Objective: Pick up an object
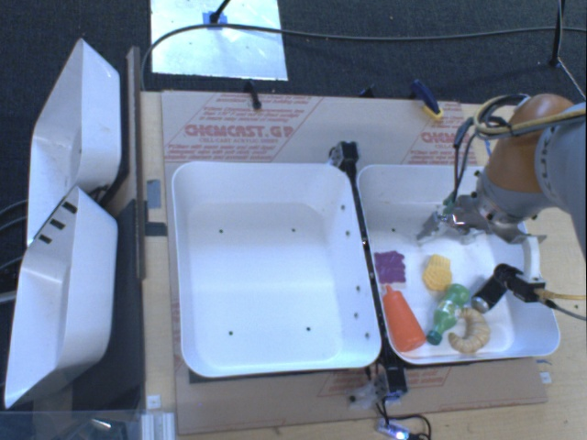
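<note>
On your desk (275,126), a white left bin (266,273) sits beside a white right bin (404,180). The right bin holds a purple piece (390,266), a yellow piece (437,271), an orange cone (402,319), a green bottle (448,308) and a tan curl (470,331), clustered near its front. Your tool (447,223) hangs over the same bin, farther back; you cannot tell whether it is clenched or released.

**White bins on the counter:** 2, side by side: left bin (183,273), right bin (404,177).

**Spare white bins left of the counter:** 2: far spare bin (78,126), near spare bin (60,291).

**Loose items, all in the right bin:** 5, one of each kind:
- purple piece (390,266): 1
- yellow ridged piece (437,271): 1
- orange carrot-shaped piece (402,319): 1
- green bottle (447,308): 1
- tan curved piece (470,331): 1
</note>
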Tool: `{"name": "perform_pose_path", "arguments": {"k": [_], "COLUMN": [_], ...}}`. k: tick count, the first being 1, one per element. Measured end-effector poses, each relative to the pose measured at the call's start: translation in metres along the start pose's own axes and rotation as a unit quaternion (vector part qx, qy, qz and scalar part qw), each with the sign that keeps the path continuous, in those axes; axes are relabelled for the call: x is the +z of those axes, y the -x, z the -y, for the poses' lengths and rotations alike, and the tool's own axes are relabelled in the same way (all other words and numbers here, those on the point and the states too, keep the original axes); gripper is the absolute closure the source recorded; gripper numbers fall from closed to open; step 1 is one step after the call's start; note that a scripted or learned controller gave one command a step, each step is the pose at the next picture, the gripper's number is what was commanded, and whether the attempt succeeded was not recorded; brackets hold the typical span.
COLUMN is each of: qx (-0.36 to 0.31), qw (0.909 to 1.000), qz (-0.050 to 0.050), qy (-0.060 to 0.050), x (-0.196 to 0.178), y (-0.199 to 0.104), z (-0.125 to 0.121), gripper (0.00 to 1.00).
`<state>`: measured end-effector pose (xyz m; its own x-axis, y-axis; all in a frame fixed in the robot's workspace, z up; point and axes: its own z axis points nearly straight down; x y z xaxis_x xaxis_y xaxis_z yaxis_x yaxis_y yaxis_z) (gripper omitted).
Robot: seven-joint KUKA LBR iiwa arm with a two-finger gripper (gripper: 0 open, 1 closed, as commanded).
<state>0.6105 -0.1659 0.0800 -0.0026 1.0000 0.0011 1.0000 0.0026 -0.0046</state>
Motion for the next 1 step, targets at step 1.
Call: {"name": "perform_pose_path", "arguments": {"k": [1], "qx": [0.001], "qw": [1.0], "qz": [0.0], "qy": [0.002], "x": [-0.0035], "y": [-0.0282], "z": [0.0693], "gripper": [0.0]}}
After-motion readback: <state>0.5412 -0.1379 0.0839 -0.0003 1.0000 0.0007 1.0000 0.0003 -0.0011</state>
